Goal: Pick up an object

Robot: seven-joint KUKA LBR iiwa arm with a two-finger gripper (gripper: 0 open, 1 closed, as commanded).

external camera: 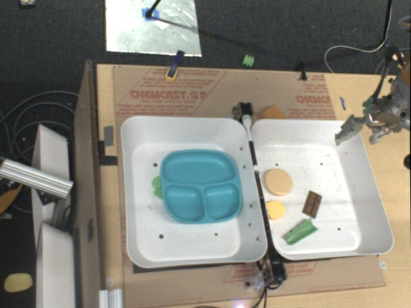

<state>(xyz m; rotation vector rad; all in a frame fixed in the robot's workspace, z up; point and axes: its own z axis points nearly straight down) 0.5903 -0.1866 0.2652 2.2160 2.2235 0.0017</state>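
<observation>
Chocolate bar (312,204) lies well apart from the gripper (359,128).

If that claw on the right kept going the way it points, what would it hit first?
The gripper angles down and left over the right bin. Straight on it would probably meet that bin's bare white floor, short of the tan disc; depth is unclear.

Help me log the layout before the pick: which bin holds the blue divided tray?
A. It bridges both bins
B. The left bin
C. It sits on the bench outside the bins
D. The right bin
B: the blue divided tray lies wholly inside the left bin, clear of the divider.
</observation>
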